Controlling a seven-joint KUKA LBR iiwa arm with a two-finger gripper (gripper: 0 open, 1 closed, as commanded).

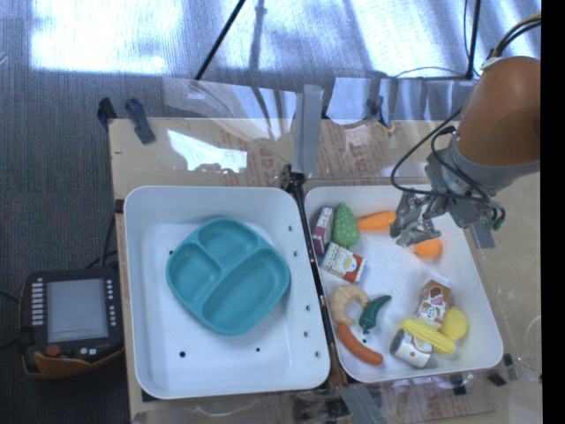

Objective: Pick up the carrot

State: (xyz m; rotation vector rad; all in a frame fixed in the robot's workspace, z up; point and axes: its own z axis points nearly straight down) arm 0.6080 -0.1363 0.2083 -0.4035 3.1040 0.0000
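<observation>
- A blue divided plate (228, 275) is lying in the left bin (150, 215), well apart from anything the task concerns.
- In the right bin (481, 281), near its left wall, a small purple carton (322, 229) and a green bumpy vegetable (345, 226) are sitting side by side, with a little juice box (342, 262) just below them.
- The carrot (378, 221) is lying on its side near the top of the right bin, its thin end touching or almost touching the green vegetable, its thick end pointing toward the gripper.
- The gripper (415, 228) is hanging just to the right of the carrot's thick end, with an orange round piece (428, 248) just beside it on the lower right; whether the pincer is apart or together cannot be told from this slanted view, and nothing is visibly being held.
- Lower in the bin a croissant (347, 300), a green pepper (374, 311), a sausage (357, 344), a can (409, 349), a corn cob (428, 336), a lemon (454, 323) and a snack box (432, 301) are lying clustered, away from the carrot.
- To do the step well, the gripper is probably needing to shift left until it is centring over the carrot's middle, turning so the pincer is closing across the narrow width, not along the length.
- Coming down clear of the green vegetable and the orange piece is mattering, since either could be nudged or caught instead.
</observation>
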